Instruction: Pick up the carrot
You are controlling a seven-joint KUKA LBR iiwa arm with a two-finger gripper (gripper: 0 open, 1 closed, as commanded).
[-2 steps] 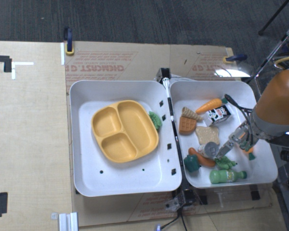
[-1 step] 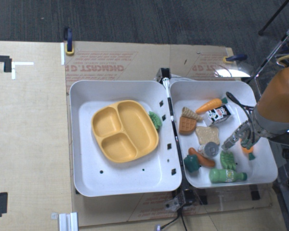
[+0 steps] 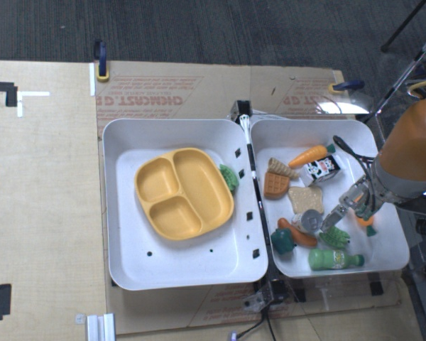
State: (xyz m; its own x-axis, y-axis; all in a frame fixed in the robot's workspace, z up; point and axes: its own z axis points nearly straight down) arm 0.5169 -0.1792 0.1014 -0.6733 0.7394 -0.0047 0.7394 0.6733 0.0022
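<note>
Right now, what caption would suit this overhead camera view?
Robot claw hovers low in the right bin of toy food, away from the carrot.

From my seat both white bins (image 3: 117, 212) look like smooth plastic with a soft sheen, the yellow divided plate (image 3: 184, 192) matt plastic. The carrot (image 3: 307, 155) reads as glossy orange plastic — the green bottle (image 3: 335, 260) too. The bench (image 3: 35, 212) is pale, matt wood — the sheet beneath the bins, plain printed cardboard (image 3: 170, 94).

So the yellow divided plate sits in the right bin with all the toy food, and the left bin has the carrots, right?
Not quite. The camera view shows the yellow divided plate in the left bin. The toy food, including the carrot, lies in the right bin, where the gripper is reaching.
</note>
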